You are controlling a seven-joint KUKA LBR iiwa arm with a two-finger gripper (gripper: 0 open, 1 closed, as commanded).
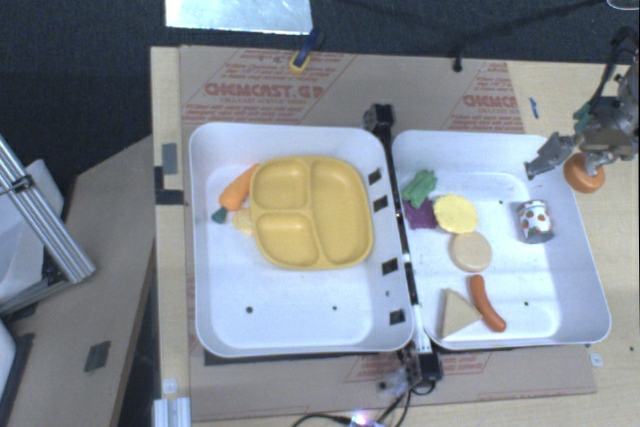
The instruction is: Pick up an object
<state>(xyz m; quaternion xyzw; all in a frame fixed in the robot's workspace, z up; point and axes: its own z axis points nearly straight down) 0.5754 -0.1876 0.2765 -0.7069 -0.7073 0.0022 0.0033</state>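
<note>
- Two white bins, seen from above. Left bin [215, 310]: yellow divided plate [303, 212], toy carrot [236, 188] at its edge.
- Right bin [570, 315]: green piece [419, 185], purple piece [420, 214], yellow disc [455, 212], tan disc [471, 251], sausage [487, 301], wedge [457, 314], spotted cup [534, 221].
- Gripper [545, 160]: poised over the right bin's far corner, nothing held; you cannot tell its spread.
- Risk: the spotted cup lies nearest; a rounded body may roll or slip from an off-centre pinch.

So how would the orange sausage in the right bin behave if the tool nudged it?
The sausage looks rounded and elongated, so it would probably roll sideways. It lies against the tan wedge, which may block rolling that way. Probably light, stiff plastic.
</note>
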